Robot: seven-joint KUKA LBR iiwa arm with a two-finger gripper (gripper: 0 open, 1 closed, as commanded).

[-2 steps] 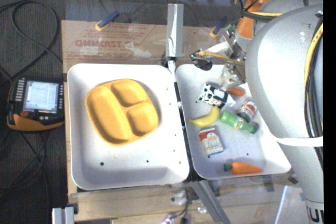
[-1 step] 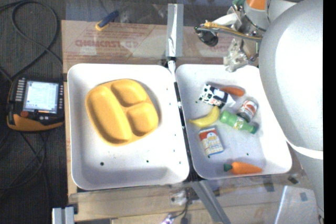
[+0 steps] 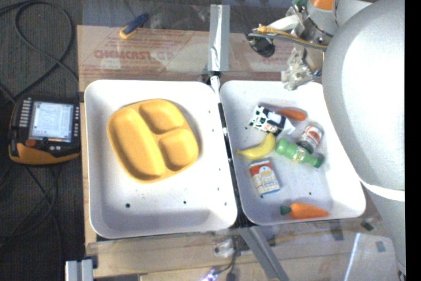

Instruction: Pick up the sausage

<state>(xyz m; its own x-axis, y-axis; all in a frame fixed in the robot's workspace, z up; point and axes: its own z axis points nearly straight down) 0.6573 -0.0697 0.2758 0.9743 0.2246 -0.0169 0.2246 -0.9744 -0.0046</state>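
The sausage (image 3: 290,114) is a short orange-red link lying in the far part of the right bin (image 3: 342,197), its left end against a black-and-white cow-patterned pack (image 3: 266,119). My gripper (image 3: 297,74) hangs over the bin's far rim, a little beyond the sausage and apart from it. Nothing shows in its grasp. The grey arm covers the bin's right side.
Also in the right bin are a banana (image 3: 258,147), a green bottle (image 3: 299,152), a small red can (image 3: 310,136), a red carton (image 3: 264,179) and a carrot (image 3: 304,210). The left bin (image 3: 105,207) holds a yellow divided plate (image 3: 154,138). A handheld pendant (image 3: 45,129) lies to the left.
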